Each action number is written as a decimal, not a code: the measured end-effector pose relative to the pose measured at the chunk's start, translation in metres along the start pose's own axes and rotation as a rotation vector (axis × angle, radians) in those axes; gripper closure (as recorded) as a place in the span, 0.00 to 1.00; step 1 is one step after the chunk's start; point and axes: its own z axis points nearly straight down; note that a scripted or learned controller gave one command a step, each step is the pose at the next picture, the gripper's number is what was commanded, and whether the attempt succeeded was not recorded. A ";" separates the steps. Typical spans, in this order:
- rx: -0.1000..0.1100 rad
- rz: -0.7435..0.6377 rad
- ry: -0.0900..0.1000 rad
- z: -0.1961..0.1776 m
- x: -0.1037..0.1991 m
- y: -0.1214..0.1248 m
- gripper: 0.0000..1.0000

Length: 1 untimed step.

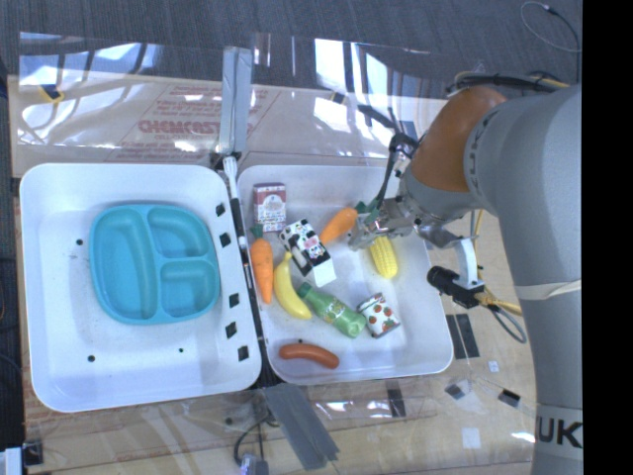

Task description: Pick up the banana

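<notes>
Down in the right bin point(427, 349), the banana point(289, 291) lay near the left wall, curved, running from upper left to lower right. A carrot point(261, 269) stood just beside it on the left, close along the divider between the bins. On the banana's right a green bottle point(330, 309) slanted away, its near end touching or almost touching the banana. Above the banana sat a small black-and-white carton point(306, 245), tilted, and above that a red-and-white box point(269, 207) near the bin's back wall. A second orange carrot point(338, 225) lay to the right of the carton. A sausage point(308, 354) rested near the front wall, below the banana and apart from it. A small can with red spots point(378, 316) sat to the right of the bottle, and a corn cob point(383, 257) lay farther up and right.

The jaws point(373, 226) hung over the right bin between the second carrot and the corn, well apart from the banana; whether they were apart or together could not be told, and nothing showed between them. The grey arm point(524, 166) reached in from the right with its orange band point(447, 146) above the wrist.

The left bin point(49, 344) held a blue tray point(155, 262) with compartments. Both bins sat on the desk point(148, 433).
</notes>
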 end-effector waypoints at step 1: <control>0.002 -0.133 0.002 0.011 0.008 -0.070 1.00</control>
